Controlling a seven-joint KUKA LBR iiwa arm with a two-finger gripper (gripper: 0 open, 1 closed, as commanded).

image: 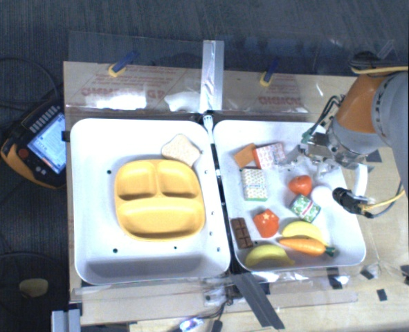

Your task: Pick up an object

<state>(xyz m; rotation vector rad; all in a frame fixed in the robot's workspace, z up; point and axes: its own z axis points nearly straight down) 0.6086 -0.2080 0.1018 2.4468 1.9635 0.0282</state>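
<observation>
The right bin (349, 251) holds several toy foods. Among them are an orange block (244, 155), a pink and white box (269, 154), a green-dotted white box (254, 184), a red tomato (300, 185) and a small green and white box (304, 208). Along the front lie a red pepper (266, 222), a chocolate bar (241, 233), a banana (268, 256), a lemon (302, 229) and a carrot (305, 246). My gripper (313, 148) hangs low over the bin's back right part, just behind the tomato and right of the pink box. Nothing is visibly held.
The left bin (86, 185) carries a yellow divided plate (160, 198) with a slice of toy bread (181, 149) at its back right corner. A handheld controller (41, 144) lies off the bench to the left. The arm's orange band (360, 109) sits above the right bin's back edge.
</observation>
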